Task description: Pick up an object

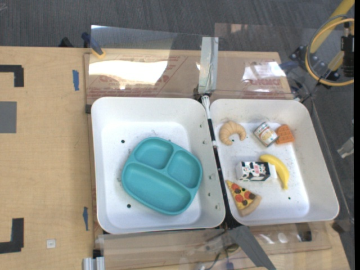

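Right of teal three-compartment plastic plate (162, 175), toy foods—croissant (232, 131), yellow banana (278, 168), pizza slice (243, 197)—lie spaced apart, likely for easy picking; gripper state: cannot tell.

I counted two white bins (107, 117). One held one teal divided plate (162, 175). The other held one croissant (232, 131), one can (264, 133), one waffle (285, 134), one banana (278, 169), one carton (254, 171), one pizza slice (243, 196).

A yellow cable (344, 4) is looping down in the upper right corner, beyond the bench. It is running beside a dark block of hardware (350, 55) that the frame's edge is cutting off. Whether either is part of the arm cannot be told from this view.
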Tool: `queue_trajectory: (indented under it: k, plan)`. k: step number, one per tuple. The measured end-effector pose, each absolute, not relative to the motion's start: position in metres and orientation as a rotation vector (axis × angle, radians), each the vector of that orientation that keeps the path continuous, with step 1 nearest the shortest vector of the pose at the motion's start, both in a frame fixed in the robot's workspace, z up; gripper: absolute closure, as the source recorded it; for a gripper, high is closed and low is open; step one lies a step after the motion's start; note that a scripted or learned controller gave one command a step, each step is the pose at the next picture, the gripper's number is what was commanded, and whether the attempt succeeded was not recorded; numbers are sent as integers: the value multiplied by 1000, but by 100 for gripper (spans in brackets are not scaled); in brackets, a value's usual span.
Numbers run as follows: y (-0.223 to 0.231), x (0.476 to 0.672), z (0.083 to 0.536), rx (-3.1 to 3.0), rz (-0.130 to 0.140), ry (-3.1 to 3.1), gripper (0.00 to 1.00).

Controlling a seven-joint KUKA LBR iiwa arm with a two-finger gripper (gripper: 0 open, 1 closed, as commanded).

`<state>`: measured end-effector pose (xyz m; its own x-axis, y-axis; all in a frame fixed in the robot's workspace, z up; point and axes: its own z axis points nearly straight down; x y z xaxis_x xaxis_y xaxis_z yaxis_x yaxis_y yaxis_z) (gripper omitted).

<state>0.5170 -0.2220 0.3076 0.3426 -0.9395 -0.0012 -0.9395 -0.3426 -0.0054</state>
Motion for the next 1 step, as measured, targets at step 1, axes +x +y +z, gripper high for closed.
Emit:
queue_trajectory:
  k: [1]
  plan:
    - [-212, 480, 247, -2676, 8, 1640, 100]
